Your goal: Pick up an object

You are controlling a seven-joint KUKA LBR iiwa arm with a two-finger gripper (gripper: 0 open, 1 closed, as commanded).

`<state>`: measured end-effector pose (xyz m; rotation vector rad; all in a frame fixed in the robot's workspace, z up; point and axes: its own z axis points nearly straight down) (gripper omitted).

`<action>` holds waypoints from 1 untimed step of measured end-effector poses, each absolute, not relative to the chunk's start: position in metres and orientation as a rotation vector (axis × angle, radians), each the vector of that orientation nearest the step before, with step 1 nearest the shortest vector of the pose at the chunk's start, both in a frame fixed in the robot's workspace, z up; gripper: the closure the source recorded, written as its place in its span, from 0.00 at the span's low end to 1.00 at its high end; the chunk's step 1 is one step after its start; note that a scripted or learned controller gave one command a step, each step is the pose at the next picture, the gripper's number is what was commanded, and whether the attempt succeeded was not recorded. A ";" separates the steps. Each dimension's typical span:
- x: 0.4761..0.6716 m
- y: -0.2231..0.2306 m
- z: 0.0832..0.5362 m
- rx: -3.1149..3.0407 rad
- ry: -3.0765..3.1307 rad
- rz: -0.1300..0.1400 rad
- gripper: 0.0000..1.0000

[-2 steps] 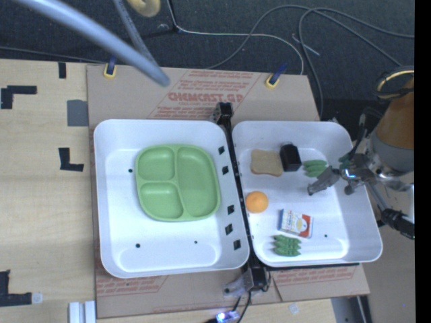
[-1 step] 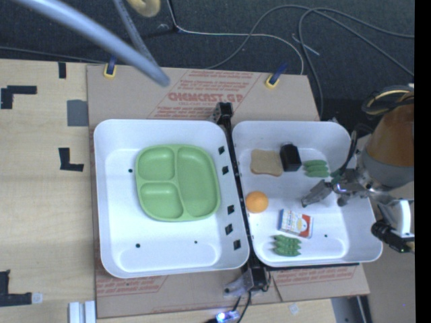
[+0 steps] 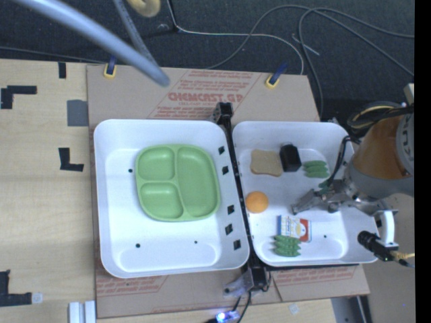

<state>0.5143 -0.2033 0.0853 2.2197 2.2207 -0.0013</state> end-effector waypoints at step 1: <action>0.515 -0.203 0.098 2.218 2.220 0.000 1.00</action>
